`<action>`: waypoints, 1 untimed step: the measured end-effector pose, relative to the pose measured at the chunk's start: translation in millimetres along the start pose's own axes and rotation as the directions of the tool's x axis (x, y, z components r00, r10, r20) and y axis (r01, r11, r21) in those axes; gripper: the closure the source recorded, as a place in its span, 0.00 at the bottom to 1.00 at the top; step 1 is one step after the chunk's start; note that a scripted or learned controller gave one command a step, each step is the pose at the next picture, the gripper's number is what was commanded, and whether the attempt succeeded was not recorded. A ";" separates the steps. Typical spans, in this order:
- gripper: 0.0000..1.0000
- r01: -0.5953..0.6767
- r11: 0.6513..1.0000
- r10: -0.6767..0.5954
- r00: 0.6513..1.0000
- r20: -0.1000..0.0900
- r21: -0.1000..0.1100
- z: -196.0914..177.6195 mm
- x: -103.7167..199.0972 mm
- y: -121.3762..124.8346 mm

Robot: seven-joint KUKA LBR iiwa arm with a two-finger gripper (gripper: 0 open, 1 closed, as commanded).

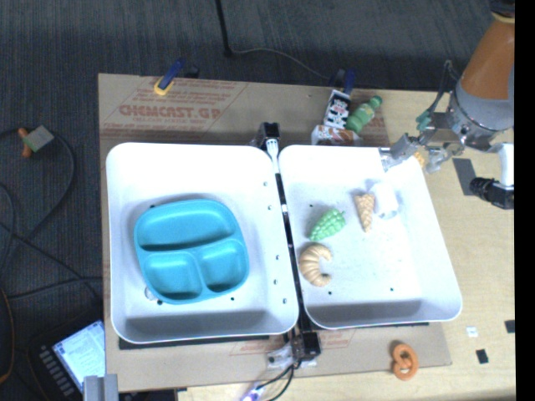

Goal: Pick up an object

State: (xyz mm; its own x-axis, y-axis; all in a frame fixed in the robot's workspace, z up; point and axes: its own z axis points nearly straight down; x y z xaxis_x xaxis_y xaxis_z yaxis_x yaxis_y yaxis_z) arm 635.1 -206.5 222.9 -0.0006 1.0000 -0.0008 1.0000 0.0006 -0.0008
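Approach step, nothing grasped; gripper [407, 150] hovers over right bin's [435, 303] far right corner, jaw state cannot tell; cone [365, 210], green piece [328, 223], croissant [315, 262] lie mid-bin; next move likely needs travel left and nearer, then descent.

From my console the scene is evenly and fairly brightly lit from overhead, with the two white bins [196, 161] so bright that their floors lose detail and look nearly blown out. Shadows are soft and short: a faint one hugs the blue tray [192, 249], and small ones sit under the toys in the right-hand bin. The picture is low in resolution and a little soft throughout, the dark carpet [100, 23] shows grain, and the arm [493, 57] at the upper right looks slightly blurred.
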 end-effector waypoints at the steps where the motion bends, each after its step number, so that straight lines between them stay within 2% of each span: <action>1: 0.00 0.000 1.000 0.000 1.000 0.000 0.001 121.7 12.0 -25.5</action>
State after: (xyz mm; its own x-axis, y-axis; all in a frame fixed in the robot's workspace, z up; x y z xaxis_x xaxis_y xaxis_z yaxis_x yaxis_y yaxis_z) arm 609.6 -194.6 101.2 -0.0007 1.0000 -0.0005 1.0000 0.0007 -0.0020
